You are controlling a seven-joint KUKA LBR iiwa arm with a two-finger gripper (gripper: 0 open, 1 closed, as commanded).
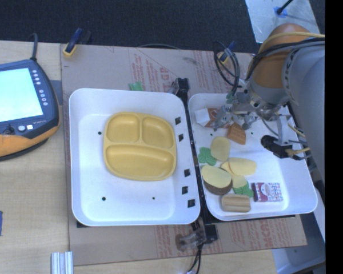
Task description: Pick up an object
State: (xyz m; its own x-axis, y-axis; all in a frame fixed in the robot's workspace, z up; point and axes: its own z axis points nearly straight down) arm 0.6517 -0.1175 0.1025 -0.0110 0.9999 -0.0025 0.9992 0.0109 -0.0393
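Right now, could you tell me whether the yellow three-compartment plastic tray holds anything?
Empty: the yellow three-compartment plastic tray shows only bare yellow compartments in the left white bin.

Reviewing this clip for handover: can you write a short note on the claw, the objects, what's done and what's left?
Claw: down at the back of the right bin, over an orange-brown piece; open or shut can't be told.
Objects: toy food pieces clustered in the right bin, including a small carton and a tan roll. Left bin holds a yellow divided plate.
Done: nothing visibly gripped or lifted.
Left: secure one object and raise it.
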